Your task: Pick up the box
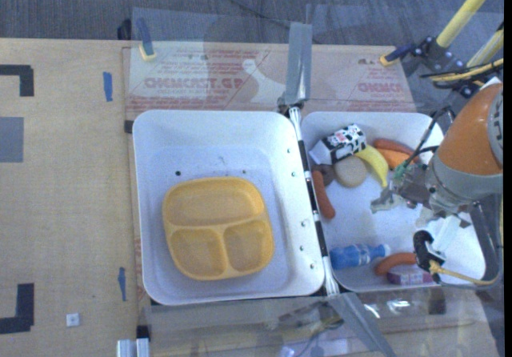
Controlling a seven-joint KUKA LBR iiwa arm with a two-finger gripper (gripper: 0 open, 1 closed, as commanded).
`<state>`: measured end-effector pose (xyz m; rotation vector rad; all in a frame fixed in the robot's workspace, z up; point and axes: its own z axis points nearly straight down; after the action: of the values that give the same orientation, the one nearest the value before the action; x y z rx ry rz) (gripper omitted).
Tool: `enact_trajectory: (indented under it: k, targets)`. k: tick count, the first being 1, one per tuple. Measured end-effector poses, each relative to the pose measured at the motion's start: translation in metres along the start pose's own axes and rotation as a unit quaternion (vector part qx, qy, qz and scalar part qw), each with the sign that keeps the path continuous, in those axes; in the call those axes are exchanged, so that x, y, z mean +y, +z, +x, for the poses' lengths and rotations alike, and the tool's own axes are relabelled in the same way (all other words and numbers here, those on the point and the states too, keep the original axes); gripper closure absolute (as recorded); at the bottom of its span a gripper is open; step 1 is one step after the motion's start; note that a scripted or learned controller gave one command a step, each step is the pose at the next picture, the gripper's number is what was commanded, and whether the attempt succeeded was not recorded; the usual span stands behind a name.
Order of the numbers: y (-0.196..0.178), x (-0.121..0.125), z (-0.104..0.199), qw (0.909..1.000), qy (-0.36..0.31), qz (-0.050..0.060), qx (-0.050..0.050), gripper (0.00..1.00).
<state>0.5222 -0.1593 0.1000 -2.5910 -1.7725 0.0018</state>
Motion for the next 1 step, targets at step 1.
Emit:
enact_trajectory:
  k: [1]
  targets:
    - [0.0138, 0.0771, 0.0650, 0.9884, 0.152, -0.001, -0.002, 0.00]
